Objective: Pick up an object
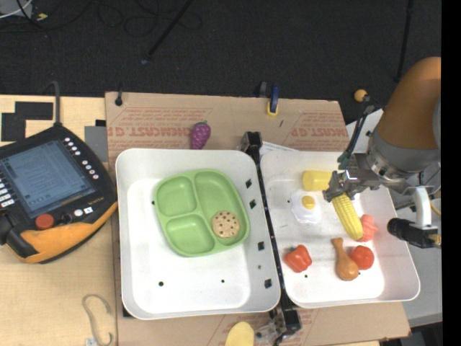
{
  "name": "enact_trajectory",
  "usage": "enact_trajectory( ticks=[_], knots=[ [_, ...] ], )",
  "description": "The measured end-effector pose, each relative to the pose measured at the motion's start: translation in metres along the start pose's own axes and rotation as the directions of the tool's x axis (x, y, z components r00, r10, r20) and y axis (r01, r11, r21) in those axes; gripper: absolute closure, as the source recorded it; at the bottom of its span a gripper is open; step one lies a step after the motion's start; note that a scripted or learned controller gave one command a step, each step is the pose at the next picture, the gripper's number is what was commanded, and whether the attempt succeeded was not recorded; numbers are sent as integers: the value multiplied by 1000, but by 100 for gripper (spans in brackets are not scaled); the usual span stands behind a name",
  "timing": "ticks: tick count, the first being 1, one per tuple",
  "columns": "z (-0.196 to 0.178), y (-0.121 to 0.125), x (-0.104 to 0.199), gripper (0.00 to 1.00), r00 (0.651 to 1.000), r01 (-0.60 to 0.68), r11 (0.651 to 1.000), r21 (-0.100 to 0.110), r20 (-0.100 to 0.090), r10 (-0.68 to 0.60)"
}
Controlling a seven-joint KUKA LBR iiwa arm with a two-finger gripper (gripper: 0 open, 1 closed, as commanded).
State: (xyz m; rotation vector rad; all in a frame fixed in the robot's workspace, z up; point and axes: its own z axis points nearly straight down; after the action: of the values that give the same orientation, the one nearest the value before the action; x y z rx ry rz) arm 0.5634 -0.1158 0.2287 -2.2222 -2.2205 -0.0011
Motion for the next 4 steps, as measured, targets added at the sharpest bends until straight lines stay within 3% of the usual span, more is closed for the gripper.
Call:
enact_trajectory(
  ticks=[1, 3, 4],
  knots=[
    [2, -29, 50, 100, 1000, 3, 1000, 6, -2, -3],
    [13, -53, 152, 100, 1000, 5, 1000, 6, -2, -5],
    [-9, -65, 171, 100, 1000, 2, 1000, 2, -1, -2]
  ],
)
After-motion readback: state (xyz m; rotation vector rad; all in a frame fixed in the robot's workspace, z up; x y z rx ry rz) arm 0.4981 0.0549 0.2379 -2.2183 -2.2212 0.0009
